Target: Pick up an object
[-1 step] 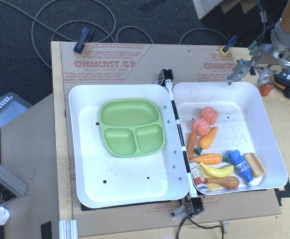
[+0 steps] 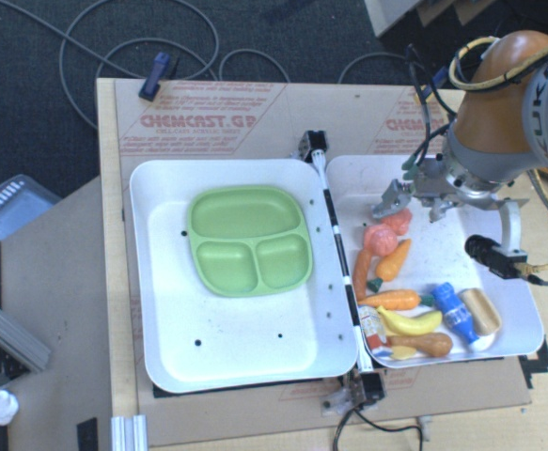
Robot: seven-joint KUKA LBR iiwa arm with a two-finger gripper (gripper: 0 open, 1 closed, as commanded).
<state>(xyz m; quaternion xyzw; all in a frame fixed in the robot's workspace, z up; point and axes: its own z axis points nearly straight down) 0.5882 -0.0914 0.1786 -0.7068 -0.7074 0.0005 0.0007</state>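
The right bin holds a cluster of toy foods. A pink-red lumpy piece lies uppermost, with a short orange carrot just below it and a long orange piece along the bin's left wall. Lower down lie another carrot, a yellow banana, a blue bottle, a tan bun and a brown piece. My gripper hovers at the back of this bin, just above and right of the pink-red piece. It is open, with nothing between its fingers.
The left bin carries a green divided plate. A black-and-white divider rail runs between the two bins. A small red-and-white item lies by the right bin's lower left wall. The arm reaches in from the right.
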